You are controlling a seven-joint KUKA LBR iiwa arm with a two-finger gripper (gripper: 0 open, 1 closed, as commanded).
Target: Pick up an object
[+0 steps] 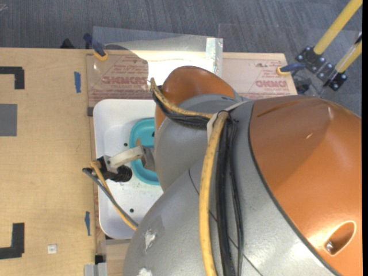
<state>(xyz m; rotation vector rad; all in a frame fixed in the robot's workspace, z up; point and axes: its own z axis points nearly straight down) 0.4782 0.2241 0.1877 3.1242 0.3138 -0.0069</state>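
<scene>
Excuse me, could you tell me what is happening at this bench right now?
A grey and orange robot arm leans into a white bin, its wrist end low over a teal object lying there. The arm's bulk hides most of the bin and the grasp itself, so I cannot tell whether anything has been picked up yet.

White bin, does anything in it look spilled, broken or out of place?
Nothing stands out. A teal object lies in the white bin, largely hidden under the arm.
</scene>
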